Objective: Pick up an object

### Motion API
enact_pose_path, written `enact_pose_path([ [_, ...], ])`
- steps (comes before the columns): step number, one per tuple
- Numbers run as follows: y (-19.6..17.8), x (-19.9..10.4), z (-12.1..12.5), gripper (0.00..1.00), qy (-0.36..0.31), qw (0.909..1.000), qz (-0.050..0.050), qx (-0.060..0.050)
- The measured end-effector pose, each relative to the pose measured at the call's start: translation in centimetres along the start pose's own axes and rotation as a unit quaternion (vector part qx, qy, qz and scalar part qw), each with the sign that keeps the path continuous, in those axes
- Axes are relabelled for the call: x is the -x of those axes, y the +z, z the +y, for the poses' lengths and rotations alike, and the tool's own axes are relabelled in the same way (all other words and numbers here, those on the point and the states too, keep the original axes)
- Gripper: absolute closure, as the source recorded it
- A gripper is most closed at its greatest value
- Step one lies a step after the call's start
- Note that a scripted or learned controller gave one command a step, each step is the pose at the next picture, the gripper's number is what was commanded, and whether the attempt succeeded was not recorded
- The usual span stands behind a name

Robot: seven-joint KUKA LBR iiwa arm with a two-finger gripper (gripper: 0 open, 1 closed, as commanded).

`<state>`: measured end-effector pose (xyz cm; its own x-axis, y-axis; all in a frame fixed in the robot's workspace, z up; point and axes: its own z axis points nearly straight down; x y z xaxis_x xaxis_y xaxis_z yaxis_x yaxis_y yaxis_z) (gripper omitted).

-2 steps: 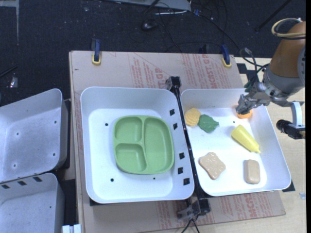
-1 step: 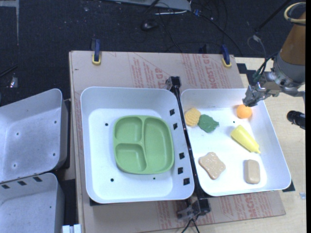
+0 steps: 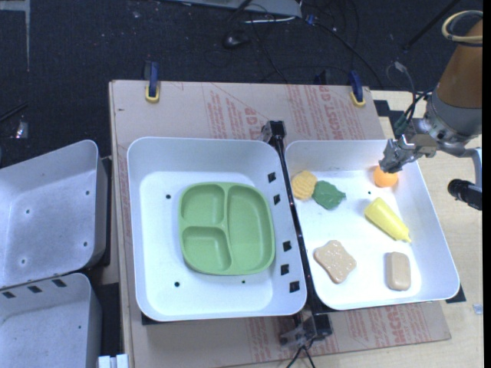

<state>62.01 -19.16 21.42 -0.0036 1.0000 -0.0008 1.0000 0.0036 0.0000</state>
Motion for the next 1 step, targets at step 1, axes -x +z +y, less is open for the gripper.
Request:
enact_pose_path([
  [1, 0.34, -6.13, -1.21, 1.0, -0.002, 1.0, 0.002, -0.001],
])
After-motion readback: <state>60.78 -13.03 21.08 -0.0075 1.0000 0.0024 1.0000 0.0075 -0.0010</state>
